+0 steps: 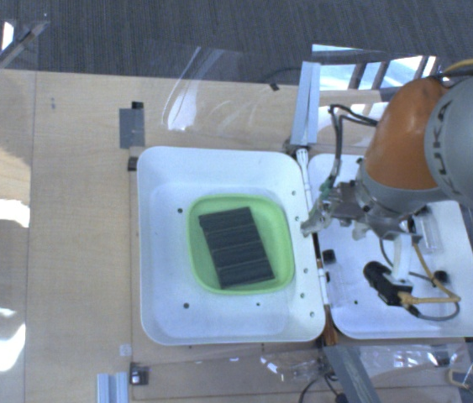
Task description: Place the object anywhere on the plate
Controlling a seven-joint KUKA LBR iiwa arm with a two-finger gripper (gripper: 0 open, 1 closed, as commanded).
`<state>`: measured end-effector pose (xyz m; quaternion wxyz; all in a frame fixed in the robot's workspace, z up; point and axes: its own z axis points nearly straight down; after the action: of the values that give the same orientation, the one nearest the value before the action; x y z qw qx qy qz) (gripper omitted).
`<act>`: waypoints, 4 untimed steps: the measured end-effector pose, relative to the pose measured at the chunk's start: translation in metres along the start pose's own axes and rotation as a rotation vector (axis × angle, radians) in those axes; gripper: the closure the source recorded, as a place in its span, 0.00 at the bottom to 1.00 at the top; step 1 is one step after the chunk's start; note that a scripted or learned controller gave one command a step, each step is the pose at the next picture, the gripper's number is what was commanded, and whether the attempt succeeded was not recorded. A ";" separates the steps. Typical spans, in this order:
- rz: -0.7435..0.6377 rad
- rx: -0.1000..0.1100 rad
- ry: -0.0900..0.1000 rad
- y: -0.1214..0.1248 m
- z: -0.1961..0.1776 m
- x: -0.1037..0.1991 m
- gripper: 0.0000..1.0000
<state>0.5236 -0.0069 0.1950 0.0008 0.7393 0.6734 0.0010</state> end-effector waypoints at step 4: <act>0.021 -0.007 -0.005 -0.015 -0.201 -0.184 0.00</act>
<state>0.4906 -0.1888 0.3959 0.0049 0.7463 0.6656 0.0016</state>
